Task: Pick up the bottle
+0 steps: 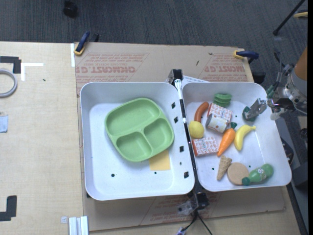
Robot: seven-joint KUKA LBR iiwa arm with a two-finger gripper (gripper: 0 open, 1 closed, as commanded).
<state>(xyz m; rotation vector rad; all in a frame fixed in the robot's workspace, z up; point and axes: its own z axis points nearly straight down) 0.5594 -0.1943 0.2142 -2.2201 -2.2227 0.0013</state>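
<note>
Bottle (pixel 257 174), green, lies at the right bin's (pixel 281 151) five-o'clock corner beside a round cookie (pixel 237 173), well apart from my jaws (pixel 255 109) at six o'clock; whether they're clenched, I cannot tell.

Arm: grey, entering from the right edge, wrist angled leftward.
Gripper: metal two-finger gripper (pixel 254 110), low, holding nothing visible.

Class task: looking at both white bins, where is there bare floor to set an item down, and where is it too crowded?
Left bin: bare floor along the near wall, below the green divided plate and yellow slice, and in its far-left corner. Right bin: a bare patch between the banana and the green bottle, below the gripper. Crowded: the right bin's left half, around the carrot.
</note>
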